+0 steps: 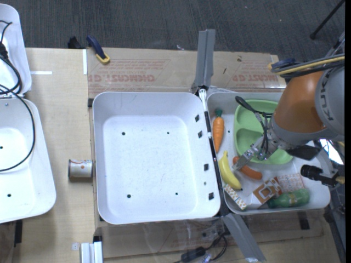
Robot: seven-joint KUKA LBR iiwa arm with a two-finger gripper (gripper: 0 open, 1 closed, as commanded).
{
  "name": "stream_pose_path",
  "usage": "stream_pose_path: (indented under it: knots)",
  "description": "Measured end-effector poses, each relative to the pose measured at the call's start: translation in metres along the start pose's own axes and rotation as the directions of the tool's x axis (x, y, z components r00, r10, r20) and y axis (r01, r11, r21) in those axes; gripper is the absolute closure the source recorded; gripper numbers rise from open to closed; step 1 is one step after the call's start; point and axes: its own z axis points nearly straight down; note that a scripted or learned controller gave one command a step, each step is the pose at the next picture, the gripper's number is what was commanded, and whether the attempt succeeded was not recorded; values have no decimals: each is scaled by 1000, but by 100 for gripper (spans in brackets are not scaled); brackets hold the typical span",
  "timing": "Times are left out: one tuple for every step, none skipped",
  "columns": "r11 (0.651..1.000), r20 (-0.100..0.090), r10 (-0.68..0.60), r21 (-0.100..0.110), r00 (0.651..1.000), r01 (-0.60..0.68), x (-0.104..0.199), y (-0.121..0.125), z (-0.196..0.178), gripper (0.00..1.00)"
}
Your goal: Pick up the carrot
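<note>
The grey arm comes in from the right, its orange band bulking over the right bin, and the wrist angles down and to the left toward the bin's middle. The claw hangs low at the lower left edge of a green bowl, just above a small red-orange piece lying on the bin floor. Whether the claw is open or closed cannot be told, and nothing can be seen gripped in it.

The carrot lies lengthwise along the right bin's left wall, green top pointing away from the camera, apart from the claw. Just below it a banana curves along the same wall. Toward the bin's near edge sit a small patterned card and a green vegetable. A dark utensil handle rests across the bowl.

The left bin is beside it on the surface, with a small can on its side just outside that bin's left wall
</note>
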Motion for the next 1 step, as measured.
stream_pose_path:
  knots:
    - [982, -24, -188, 19, 982, 189, -25, 36, 1, 0]
